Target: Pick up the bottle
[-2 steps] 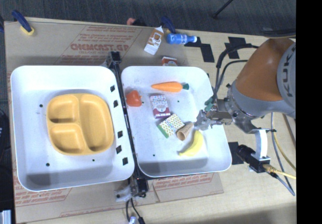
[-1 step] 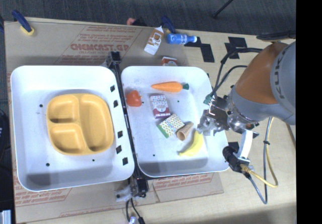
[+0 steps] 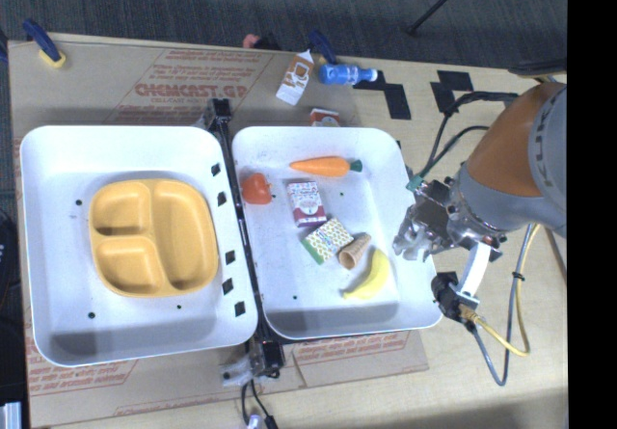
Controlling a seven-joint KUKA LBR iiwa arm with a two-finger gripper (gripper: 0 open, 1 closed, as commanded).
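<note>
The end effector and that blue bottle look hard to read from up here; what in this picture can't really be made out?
- End effector, camera view: seen from above at the right bin's edge; its own body hides how it is set.
- Blue bottle, camera view: lies on the bench beyond the bins; too small and blurred to read any label.
- Small carton, camera view: its print is too small to read.
</note>
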